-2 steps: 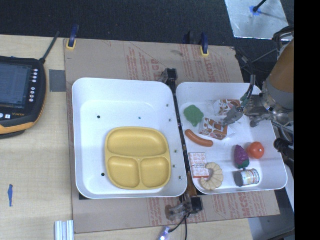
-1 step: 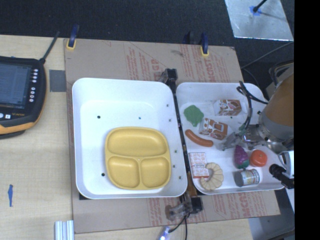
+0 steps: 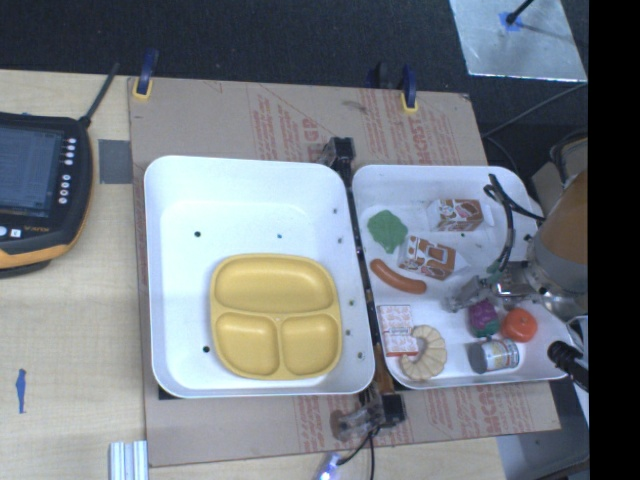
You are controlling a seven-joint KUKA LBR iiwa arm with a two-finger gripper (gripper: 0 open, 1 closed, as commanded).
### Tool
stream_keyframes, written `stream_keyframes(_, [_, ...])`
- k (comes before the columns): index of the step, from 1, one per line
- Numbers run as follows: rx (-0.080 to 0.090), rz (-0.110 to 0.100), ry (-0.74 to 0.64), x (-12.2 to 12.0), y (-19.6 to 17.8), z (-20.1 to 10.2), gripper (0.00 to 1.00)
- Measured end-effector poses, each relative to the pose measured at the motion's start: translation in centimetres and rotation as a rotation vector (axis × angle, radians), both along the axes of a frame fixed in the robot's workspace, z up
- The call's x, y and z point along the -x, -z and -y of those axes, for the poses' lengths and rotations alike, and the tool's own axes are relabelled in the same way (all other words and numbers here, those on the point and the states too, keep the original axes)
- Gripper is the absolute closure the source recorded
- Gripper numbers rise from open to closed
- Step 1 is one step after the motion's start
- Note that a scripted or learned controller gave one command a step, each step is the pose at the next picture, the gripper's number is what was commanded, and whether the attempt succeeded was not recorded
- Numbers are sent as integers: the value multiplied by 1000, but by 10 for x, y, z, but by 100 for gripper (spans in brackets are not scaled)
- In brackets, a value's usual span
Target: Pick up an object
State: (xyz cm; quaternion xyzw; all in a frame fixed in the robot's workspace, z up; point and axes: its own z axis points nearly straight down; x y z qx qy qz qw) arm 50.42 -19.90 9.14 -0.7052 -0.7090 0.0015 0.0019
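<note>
The right bin holds several small items: a green piece, two brown-and-white packets, a sausage, a red-and-white packet, a round bread ring, a purple fruit, an orange-red fruit and a small grey can. My gripper reaches in from the right, low over the bin. It sits just above the purple fruit and to the right of the sausage. I see nothing held in it.
The left bin contains a yellow divided plate. A teach pendant lies on the bench at far left. Black cables loop over the right bin's far right corner, beside the arm.
</note>
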Motion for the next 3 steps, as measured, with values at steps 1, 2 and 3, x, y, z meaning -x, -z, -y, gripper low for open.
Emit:
stream_keyframes(1, [1, -2, -4, 0, -10, 1, 100])
stream_keyframes(2, [0, 3, 0, -86, -39, -56, 100])
stream_keyframes(3, [-1, 2, 1, -77, -101, -131, 100])
